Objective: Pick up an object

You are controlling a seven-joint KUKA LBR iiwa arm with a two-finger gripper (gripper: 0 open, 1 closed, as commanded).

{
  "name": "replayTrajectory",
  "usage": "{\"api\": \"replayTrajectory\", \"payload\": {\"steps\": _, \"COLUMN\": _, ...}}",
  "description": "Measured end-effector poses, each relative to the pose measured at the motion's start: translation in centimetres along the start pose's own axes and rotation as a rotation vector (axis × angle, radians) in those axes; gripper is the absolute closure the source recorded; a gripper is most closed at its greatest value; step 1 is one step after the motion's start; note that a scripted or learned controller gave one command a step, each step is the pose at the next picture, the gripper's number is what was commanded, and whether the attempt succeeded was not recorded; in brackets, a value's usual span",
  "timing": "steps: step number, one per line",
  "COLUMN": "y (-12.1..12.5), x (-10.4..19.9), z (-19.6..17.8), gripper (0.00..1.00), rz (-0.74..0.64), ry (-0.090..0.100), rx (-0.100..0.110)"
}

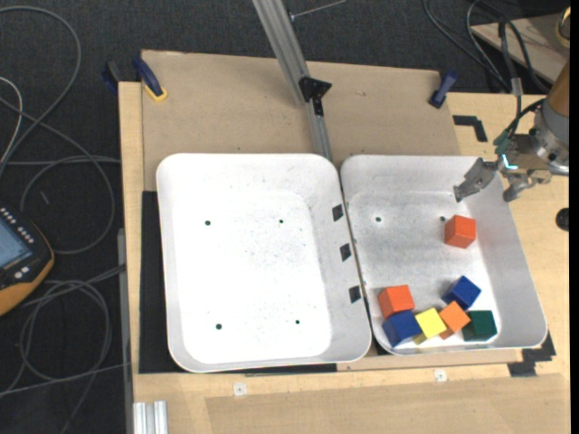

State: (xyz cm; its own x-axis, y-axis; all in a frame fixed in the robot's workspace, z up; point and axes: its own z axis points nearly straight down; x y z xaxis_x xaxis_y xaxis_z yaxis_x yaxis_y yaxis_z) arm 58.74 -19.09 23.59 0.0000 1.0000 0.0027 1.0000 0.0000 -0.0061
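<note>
While seemingly open and empty, end effector point(493, 182) above right bin point(507, 242), wooden bench point(226, 107) beneath.

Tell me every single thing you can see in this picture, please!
Bins: 2, white, side by side on the bench; left bin, right bin.
Orange blocks: 3, in the right bin; one alone near the middle, two in the pile at the near end.
Blue blocks: 2, in that pile.
Yellow block: 1, middle of the pile.
Green block: 1, near right corner.
Clamps: 2, blue, at the board's far edge.
Metal pole: 1, grey, slanting over the board.
Handheld device: 1, orange and black, on the floor at left.
Cables: several, black, on the floor.
Gripper: 1, grey, over the right bin's far right edge, open, holding nothing.
</note>
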Motion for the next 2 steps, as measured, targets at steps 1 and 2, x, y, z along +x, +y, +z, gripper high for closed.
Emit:
{"api": "replayTrajectory", "payload": {"steps": 1, "y": 0.1, "x": 0.0, "z": -0.3, "gripper": 0.0, "rz": -0.002, "ry": -0.002, "rx": -0.005}}
{"api": "replayTrajectory", "payload": {"steps": 2, "y": -0.3, "x": -0.1, "z": 6.0, "gripper": 0.0, "rz": 0.0, "ry": 0.0, "rx": 0.001}}
